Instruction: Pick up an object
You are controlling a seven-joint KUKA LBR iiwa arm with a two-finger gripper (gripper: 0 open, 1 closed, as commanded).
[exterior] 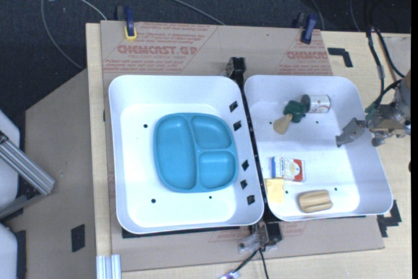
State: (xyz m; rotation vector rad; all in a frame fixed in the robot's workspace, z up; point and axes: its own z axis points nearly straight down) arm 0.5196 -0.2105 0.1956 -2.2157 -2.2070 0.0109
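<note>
Beside gripper (356, 132): brush (293, 113), carton (287, 168), 2 blocks (314, 200).

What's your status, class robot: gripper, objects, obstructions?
Gripper at right bin's right edge, holding nothing seen. Small carton, tan block, green-handled brush lie untouched. Path unobstructed.

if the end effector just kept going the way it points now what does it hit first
The end effector sits at the right bin's right edge, pointing left and slightly down. Going straight, it would likely meet bare bin floor first, or further on the small red-and-white carton; depth is unclear.
</note>
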